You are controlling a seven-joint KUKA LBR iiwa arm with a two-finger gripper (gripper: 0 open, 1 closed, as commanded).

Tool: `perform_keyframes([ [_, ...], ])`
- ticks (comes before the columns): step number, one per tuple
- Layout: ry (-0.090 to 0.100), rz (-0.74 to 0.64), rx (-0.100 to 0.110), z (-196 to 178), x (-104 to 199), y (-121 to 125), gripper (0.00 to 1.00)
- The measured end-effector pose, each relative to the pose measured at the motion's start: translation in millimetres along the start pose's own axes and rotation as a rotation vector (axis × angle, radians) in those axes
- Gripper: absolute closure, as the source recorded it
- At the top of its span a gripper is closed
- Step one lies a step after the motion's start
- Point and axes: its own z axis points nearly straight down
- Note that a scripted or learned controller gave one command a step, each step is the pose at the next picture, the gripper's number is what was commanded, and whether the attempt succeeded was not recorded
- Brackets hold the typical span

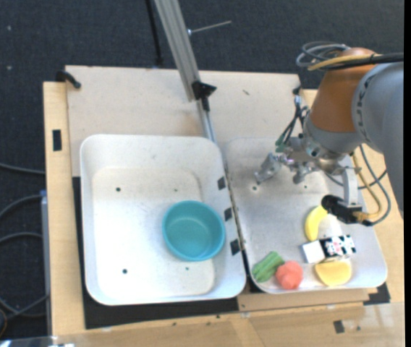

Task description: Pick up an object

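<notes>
Grey metal and an orange band mark the arm reaching in over the right-hand shallow white bin (243, 166), and its tool (281, 163) hangs above the bin's far, bare part, nothing between its fingers; whether they stand apart or closed I cannot tell from here. Every loose thing in that bin lies on the near side of the tool, gathered along the bin's front edge: a yellow rounded plastic piece (315, 223) closest to it, then a small white block with black marks (330, 247), a pale yellow wedge (333, 272), a red round ball-like toy (289, 275) and a green ridged toy (266, 266) just beside the red one. Off to the tool's other side, in the neighbouring white bin (119, 157) on the bench (133, 100), sits a turquoise plastic bowl (193, 230), upright, well apart from the tool.
</notes>
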Motion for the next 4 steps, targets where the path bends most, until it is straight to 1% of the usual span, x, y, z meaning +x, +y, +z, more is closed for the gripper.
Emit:
perform_keyframes([
  [1, -0.001, 0.001, -0.001, 53, -1, -1, 0.0],
  [2, 0.001, 0.006, -0.009, 38, -2, 1, 1.0],
  [3, 0.0, 0.001, -0.013, -20, -13, 5, 1.0],
  [4, 0.0, -0.006, -0.014, -82, -7, 10, 1.0],
])
